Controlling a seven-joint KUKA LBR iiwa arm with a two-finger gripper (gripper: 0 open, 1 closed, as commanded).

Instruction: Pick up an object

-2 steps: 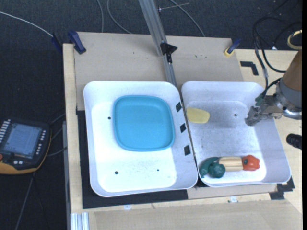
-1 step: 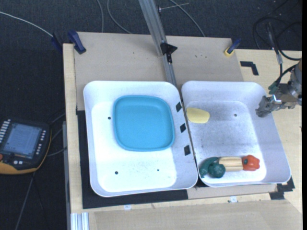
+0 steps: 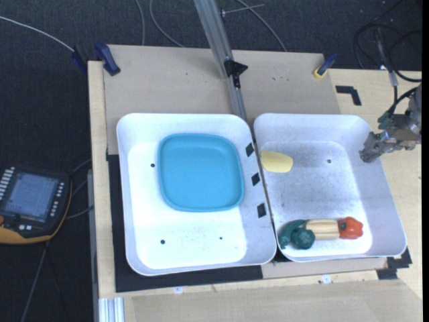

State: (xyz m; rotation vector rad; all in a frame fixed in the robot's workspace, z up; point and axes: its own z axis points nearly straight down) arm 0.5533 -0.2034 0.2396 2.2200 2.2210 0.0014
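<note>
The wooden bench (image 3: 174, 69) carries two shallow white bins side by side. The left bin (image 3: 141, 247) holds a blue square plate (image 3: 201, 172), which lies flat and takes up much of the bin's far half. The right bin (image 3: 375, 200) holds the smaller things. A metal rail (image 3: 218, 35) slants down from the far edge of the view to the seam between the bins.

At the right edge of the view the gripper (image 3: 371, 154) hangs over the far right rim of the right bin, just at its wall. Whether it is apart or together cannot be told from this angle, and nothing is seen between its tips.

Against the near wall of the right bin lies a wooden toy (image 3: 323, 229), a pale cylinder set left to right, with a red end (image 3: 350, 227) on its right and a dark green piece (image 3: 297, 236) touching its left end. This group lies well apart from the gripper, nearer the camera and to its left.

A small yellow object (image 3: 276, 161) rests by the left wall of the right bin, far side, across the bin from the gripper.
</note>
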